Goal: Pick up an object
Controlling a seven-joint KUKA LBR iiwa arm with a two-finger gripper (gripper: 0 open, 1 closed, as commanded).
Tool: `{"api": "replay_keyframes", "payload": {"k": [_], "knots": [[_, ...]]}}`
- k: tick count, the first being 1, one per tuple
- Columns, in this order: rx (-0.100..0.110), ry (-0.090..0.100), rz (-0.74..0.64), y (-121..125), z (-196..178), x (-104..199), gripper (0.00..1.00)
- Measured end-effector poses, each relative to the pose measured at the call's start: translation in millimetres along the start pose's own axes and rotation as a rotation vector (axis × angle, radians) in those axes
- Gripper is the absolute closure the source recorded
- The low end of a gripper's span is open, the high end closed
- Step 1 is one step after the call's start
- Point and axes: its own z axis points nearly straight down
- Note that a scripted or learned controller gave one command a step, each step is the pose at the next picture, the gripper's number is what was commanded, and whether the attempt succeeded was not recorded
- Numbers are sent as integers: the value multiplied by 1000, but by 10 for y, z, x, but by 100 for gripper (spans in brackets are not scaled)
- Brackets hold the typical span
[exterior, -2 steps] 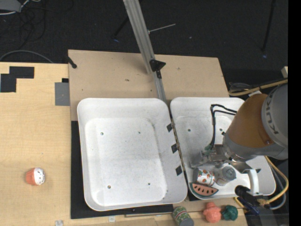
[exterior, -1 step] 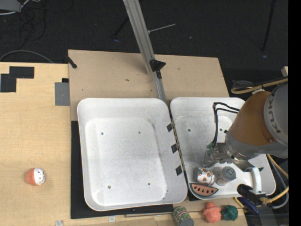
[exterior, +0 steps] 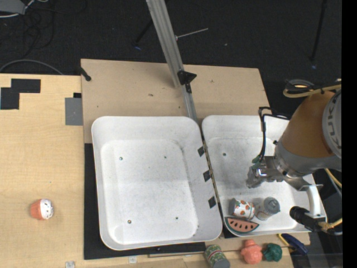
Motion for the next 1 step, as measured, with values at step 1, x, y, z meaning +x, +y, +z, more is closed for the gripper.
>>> {"api": "replay_keyframes", "payload": {"k": [1], "knots": [[-2,-1,0,-20,-621,-35,100]]}}
